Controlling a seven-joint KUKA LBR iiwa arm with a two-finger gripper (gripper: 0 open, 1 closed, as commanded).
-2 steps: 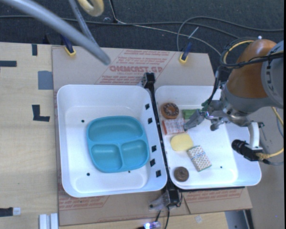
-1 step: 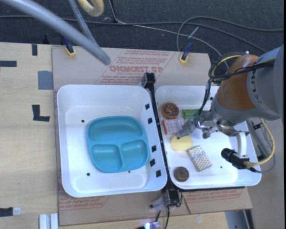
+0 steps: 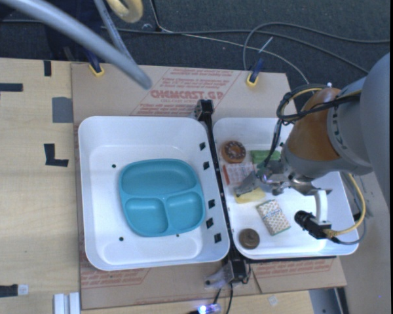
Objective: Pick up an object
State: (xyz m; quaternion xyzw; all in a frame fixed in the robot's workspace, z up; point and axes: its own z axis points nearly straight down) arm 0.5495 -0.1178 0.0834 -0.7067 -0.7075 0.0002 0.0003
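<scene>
Two white bins (image 3: 92,195); one teal plate (image 3: 162,196); gripper (image 3: 265,178) among five items; grip indiscernible.

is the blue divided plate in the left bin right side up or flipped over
Right side up: the blue plate shows its three recessed compartments facing the camera.

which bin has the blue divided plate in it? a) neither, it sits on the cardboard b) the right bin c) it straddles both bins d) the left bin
d: the blue divided plate lies flat inside the left bin, while the right bin holds the small items and the arm.
</scene>
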